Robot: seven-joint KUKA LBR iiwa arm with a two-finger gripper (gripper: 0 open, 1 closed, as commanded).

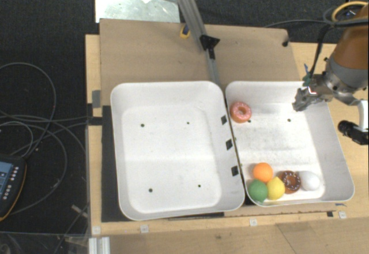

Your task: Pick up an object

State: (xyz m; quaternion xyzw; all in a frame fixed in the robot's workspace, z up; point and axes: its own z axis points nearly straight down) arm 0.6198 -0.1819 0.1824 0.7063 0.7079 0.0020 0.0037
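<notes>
The arm (350, 56) is cut off by the right edge of the camera view, so that little more than its wrist and orange band is seen. The gripper (302, 100) is small and dark, and its fingers are not made out. The green ball (258, 190) is partly covered by the orange ball (263, 171) and the yellow one (276, 188). The handheld screen (8, 183) is cropped at the left edge.
</notes>
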